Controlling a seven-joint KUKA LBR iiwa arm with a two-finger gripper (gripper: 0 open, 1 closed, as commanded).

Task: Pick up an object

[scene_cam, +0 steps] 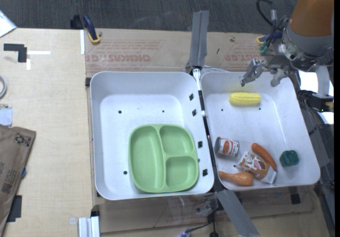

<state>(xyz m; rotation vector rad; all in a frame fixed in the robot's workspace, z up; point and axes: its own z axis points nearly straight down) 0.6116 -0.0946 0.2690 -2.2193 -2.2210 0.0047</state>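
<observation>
— Camera view puts my hand [263, 74] above the far rim of the right bin [297, 177], just beyond the yellow corn cob [245, 99]. What worries you?

— The corn is round and smooth. If I close off-centre, I judge it rolls away toward the bin wall.

— And your fingers?

— They look spread, nothing between them, though cables and wrist clutter blur the tips.

— Other candidates?

— A small can [227, 147], a snack packet [256, 166], a carrot [264, 155], an orange gourd-like piece [237, 178] and a green lump [289, 158] crowd the near end; I could nudge neighbours there. The left bin [106, 140] holds a green divided plate [163, 158].

— Anything hidden?

— My upper arm is cut off at the frame's edge, and the packet's label is unreadable.
</observation>
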